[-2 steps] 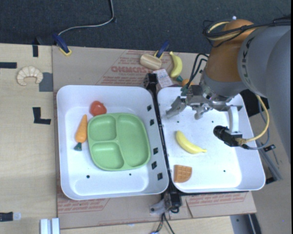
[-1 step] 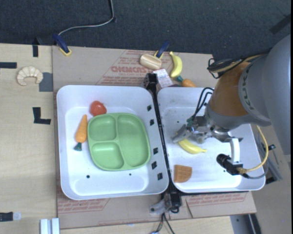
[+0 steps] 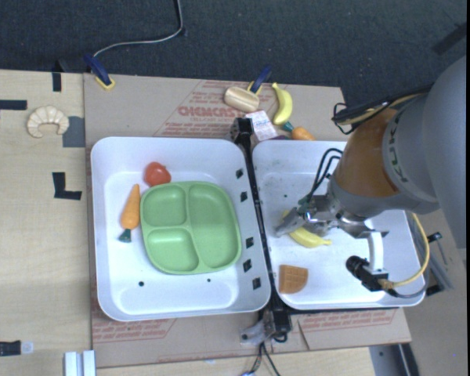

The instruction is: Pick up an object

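The end effector [image 3: 295, 222] sits low in the right bin [image 3: 376, 300], its fingers narrowly parted just above a yellow toy banana [image 3: 309, 239] lying on the bin floor; whether they grip it cannot be told; an orange bread-like piece [image 3: 293, 278] lies nearby below; the green divided plate [image 3: 191, 227] occupies the left bin [image 3: 110, 210].

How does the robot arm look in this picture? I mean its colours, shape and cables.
The arm is thick, rounded and grey, with a wide orange band above the wrist. The gripper is dark metal with silvery parts. A black cable loops beside the wrist, a yellow cable curves below it, and a white bracket carries a black fitting.
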You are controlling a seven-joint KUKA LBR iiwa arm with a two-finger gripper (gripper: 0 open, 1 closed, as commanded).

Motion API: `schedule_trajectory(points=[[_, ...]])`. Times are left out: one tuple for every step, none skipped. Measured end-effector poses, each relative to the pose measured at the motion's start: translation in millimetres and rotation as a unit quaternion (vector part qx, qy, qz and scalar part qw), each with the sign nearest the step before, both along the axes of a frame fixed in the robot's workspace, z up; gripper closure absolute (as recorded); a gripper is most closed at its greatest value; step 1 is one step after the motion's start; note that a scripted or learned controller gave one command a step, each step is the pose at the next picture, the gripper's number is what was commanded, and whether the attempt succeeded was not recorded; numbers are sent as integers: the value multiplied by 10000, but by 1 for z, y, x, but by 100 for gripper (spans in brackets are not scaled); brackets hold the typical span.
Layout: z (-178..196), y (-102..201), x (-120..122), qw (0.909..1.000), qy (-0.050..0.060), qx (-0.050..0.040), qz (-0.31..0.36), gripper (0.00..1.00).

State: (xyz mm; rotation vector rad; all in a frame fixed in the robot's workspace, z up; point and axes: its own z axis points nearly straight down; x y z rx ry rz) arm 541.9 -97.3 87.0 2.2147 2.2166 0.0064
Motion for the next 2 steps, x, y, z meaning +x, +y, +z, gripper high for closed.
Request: schedule_trajectory(points=[[0, -4, -12, 10000, 1, 4, 2, 0], [9, -5, -12, 10000, 5, -5, -2, 100]])
